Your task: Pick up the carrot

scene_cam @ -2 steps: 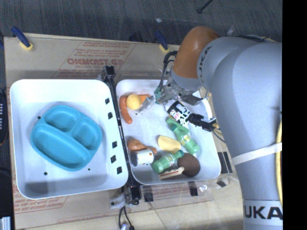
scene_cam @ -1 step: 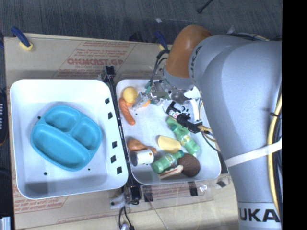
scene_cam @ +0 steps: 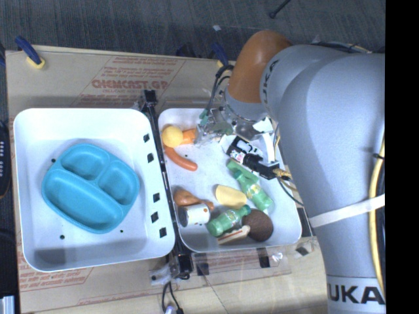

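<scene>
Hovering low at the right white bin's (scene_cam: 288,237) far end, just beside the slim orange carrot (scene_cam: 181,158), seemingly lining up a grasp; gripper (scene_cam: 208,124) state impossible to tell.

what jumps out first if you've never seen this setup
The big grey arm with its orange band reaches in from the right, its hand low at the back of the right bin. That bin is crowded with toy food: a carrot near its left wall, two green bottles, a brown coconut. In the left bin lies a blue divided plate.
</scene>
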Robot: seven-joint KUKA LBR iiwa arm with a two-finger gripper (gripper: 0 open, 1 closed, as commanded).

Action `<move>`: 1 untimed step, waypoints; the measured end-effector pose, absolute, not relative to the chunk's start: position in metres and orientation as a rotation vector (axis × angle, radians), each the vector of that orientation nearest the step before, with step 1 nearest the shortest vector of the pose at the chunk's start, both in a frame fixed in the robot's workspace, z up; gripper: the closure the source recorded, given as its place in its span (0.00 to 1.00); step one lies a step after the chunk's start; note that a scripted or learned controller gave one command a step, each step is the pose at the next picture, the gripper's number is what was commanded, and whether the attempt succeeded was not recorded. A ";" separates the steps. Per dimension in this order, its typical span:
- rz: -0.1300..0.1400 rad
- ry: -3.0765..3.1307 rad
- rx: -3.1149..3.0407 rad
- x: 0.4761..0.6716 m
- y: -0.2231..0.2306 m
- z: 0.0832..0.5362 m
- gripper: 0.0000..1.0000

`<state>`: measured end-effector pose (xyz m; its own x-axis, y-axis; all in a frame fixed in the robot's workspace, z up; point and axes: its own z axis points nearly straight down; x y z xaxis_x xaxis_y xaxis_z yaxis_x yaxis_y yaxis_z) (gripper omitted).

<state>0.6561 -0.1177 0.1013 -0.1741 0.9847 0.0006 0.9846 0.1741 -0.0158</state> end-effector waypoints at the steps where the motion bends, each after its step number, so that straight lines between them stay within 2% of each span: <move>1: 0.002 -2.096 -2.340 0.658 -0.030 0.195 1.00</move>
<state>0.6578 -0.0302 0.1946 0.1095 0.9940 -0.0007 0.9940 -0.1095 -0.0011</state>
